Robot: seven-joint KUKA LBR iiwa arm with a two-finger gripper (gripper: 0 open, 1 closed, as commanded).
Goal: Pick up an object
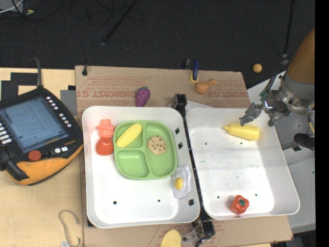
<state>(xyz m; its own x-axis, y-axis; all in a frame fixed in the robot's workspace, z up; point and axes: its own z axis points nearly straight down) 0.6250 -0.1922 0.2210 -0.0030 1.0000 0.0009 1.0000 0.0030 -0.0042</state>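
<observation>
Reaching in from the right, the gripper [263, 112] hangs over the far right edge of the right bin [288, 189], its dark fingers [250, 113] spread apart with nothing between them. A yellow mustard bottle [243, 131] lies on its side just beside the nearer fingertip, while a red pepper [239, 204] rests near the bin's front rim. The left bin [97, 199] carries a green divided plate [144, 166] with a corn cob [128, 135] and cookie [157, 145].

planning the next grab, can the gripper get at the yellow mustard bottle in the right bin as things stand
Probably yes. The gripper hangs over the right bin's upper right part, close beside the yellow mustard bottle. The bottle lies on its side on bare bin floor with nothing on or against it, though it sits near the back wall.
</observation>
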